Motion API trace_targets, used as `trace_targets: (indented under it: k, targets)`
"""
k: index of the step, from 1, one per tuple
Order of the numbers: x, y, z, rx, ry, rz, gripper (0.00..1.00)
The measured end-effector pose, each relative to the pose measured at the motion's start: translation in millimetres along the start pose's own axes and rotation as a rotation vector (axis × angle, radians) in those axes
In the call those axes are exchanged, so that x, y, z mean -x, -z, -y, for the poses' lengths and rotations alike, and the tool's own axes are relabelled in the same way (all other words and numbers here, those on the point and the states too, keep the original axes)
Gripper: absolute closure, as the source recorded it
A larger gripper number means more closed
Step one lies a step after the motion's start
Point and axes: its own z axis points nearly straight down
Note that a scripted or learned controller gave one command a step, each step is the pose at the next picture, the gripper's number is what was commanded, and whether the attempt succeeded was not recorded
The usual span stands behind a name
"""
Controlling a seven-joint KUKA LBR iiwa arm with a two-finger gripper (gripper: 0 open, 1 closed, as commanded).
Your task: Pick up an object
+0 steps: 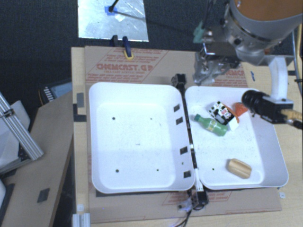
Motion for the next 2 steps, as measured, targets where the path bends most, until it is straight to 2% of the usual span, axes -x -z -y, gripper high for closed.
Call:
trace_targets:
  k: [1, 2]
  targets:
    - [24, -41, -72, -0.006, -0.008, 0.004, 1.00]
    - [77, -155, -50, -0.017, -0.011, 0.005, 1.00]
